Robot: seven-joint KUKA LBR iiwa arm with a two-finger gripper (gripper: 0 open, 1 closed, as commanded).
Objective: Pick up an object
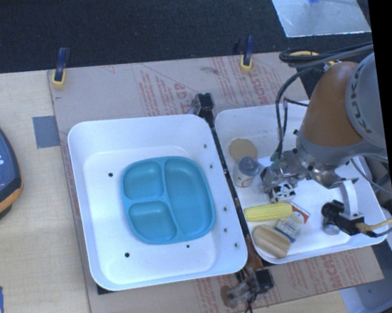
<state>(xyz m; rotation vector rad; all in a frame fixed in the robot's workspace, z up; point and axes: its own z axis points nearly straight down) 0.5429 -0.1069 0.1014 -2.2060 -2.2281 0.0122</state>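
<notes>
The gripper [281, 190] hangs low in the right bin [350, 238], its finger spacing impossible to judge, just above the corn cob [268, 212] and beside 1 cup [244, 170].

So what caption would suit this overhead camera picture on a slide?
Robot arm's gripper above right bin of small objects; blue divided plate lies in left bin.

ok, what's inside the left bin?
The left bin holds a blue divided plate, lying flat near its middle, its three compartments bare. The bin floor under the plate is covered, so nothing there can be judged.
</notes>
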